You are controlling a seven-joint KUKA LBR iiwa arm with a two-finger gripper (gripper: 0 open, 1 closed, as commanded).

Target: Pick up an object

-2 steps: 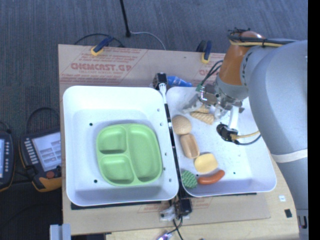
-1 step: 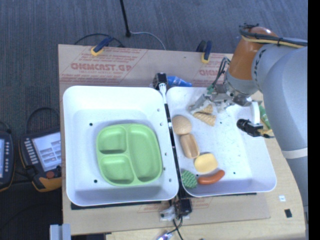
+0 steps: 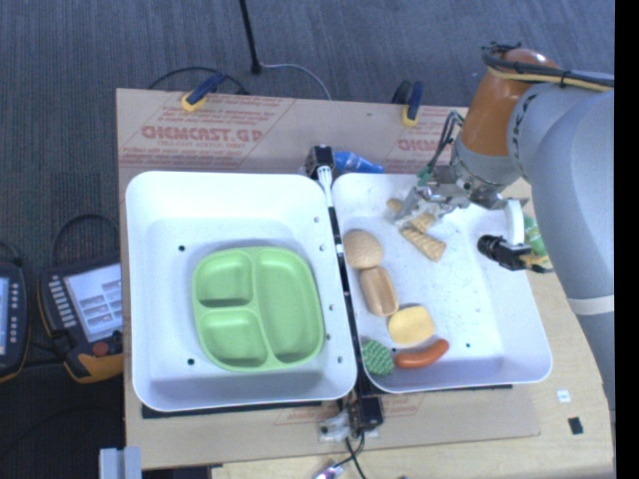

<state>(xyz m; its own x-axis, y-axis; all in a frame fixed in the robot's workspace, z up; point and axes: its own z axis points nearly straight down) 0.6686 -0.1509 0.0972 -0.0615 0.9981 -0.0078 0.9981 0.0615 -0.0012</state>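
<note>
Camera view, stock by position, from the pincer outward.

1. Pincer [image 3: 436, 193]: on the grey arm [image 3: 569, 198], low over the far end of the right bin [image 3: 499, 337], nearer that bin's far right corner. Open or closed: cannot tell. Nothing is seen gripped.
2. Small tan piece [image 3: 396, 208]: right bin, just beside the pincer on its left, near the far edge.
3. Waffle cone [image 3: 424, 240]: right bin, lying flat just in front of the pincer; contact cannot be made out.
4. Round bun [image 3: 362, 248]: right bin, against the left wall, about midway along it.
5. Oblong roll [image 3: 378, 290]: touching the round bun on its near side.
6. Yellow piece [image 3: 411, 323]: just beside the roll, toward the near edge.
7. Red sausage [image 3: 421, 353]: near edge of the right bin, touching the yellow piece.
8. Green piece [image 3: 376, 356]: near left corner of the right bin, beside the sausage.
9. Left bin [image 3: 170, 228]: holds one green divided plate [image 3: 258, 305], three compartments, centred.
10. Counter [image 3: 200, 133]: brown board with red lettering, carrying both bins.
11. Blue item [image 3: 356, 162]: on the counter, at the far edge of the right bin.
</note>
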